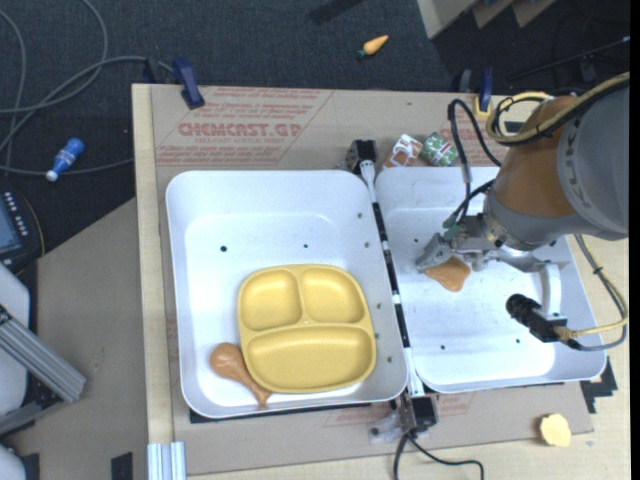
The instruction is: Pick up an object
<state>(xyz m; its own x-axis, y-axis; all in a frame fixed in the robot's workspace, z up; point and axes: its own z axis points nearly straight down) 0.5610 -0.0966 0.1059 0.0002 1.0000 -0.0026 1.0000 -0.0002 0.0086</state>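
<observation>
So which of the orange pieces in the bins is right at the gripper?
The orange piece in the right bin, directly below the gripper. The drumstick-shaped one lies in the left bin beside the yellow tray.

This is a robotics lab, not anyone's home. The surface (150, 268) is a raw board with "CHEMCAST" printed across it in red, held by a blue clamp (187, 82) at the back corner. Two white bins (200, 218) sit side by side on it, and a grey and orange arm (560, 168) reaches in over them. Loose cables (60, 68) trail over dark carpet (250, 18), and an aluminium rail (40, 363) runs along the near left. Toy food lies about: a yellow tray (303, 328), a drumstick (235, 365), a carrot (375, 44) on the floor.
</observation>
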